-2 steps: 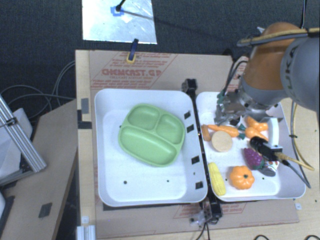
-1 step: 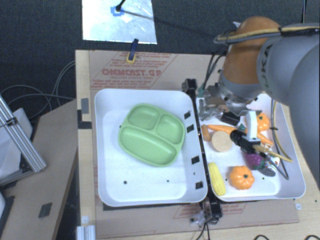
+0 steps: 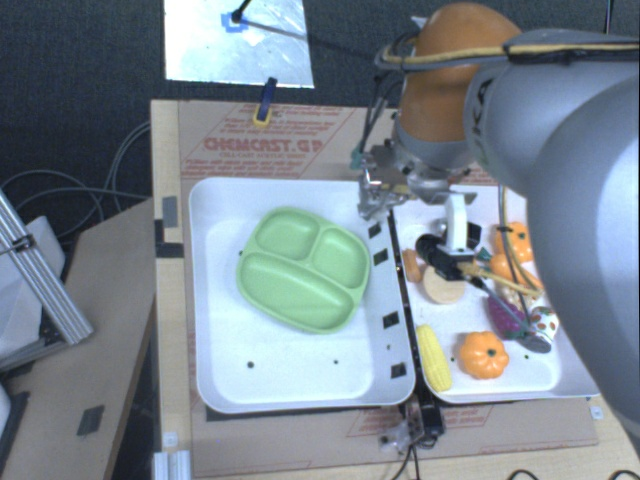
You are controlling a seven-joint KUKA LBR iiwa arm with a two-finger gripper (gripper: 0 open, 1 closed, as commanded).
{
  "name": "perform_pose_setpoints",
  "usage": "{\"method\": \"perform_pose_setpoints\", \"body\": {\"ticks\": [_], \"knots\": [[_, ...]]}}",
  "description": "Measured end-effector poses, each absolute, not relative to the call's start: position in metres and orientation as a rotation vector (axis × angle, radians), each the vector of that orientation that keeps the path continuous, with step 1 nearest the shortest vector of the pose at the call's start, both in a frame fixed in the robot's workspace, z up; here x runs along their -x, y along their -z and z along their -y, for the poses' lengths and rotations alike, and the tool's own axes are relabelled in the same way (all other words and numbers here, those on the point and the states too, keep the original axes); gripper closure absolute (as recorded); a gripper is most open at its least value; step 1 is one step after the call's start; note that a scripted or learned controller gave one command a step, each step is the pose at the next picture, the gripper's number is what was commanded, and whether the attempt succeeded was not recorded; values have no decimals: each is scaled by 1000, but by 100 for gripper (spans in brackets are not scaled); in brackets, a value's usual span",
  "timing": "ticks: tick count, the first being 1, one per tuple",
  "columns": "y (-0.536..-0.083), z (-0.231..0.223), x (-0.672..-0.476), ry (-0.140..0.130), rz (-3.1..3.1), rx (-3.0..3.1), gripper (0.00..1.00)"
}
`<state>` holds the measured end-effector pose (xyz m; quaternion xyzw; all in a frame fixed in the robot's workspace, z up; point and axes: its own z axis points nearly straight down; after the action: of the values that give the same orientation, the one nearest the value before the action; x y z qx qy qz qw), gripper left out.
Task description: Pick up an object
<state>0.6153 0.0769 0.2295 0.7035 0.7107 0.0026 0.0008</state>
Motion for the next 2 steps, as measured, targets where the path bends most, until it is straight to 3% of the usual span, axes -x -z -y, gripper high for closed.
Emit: {"method": "perform_pose_setpoints", "body": {"ticks": [1,2], "knots": [[-235,-73,-623,-4,-2228,-2213,100],[-234,-71,-620,-1,-2225,-2216,100]]}}
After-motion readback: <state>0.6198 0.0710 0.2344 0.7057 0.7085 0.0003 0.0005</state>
